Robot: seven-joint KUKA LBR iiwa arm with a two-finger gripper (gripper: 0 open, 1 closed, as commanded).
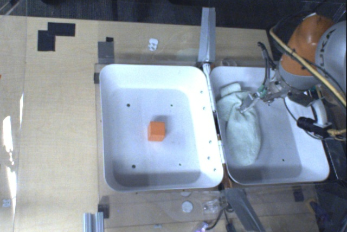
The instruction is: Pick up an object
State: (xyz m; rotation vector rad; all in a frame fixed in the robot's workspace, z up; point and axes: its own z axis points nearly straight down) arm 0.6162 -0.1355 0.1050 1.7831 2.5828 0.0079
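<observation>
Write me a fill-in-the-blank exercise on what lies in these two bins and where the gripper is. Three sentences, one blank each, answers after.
1. The small cube in the left bin is coloured ____.
2. The pale cloth lies in the ____ bin.
3. The gripper hangs over the upper part of the ____.

Missing words: orange; right; cloth

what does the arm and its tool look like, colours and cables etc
The arm is grey and rounded, with an orange band above the wrist. A tan hose and thin black cables run alongside it. The tool is small, slim and metallic grey, with thin fingers.
</observation>
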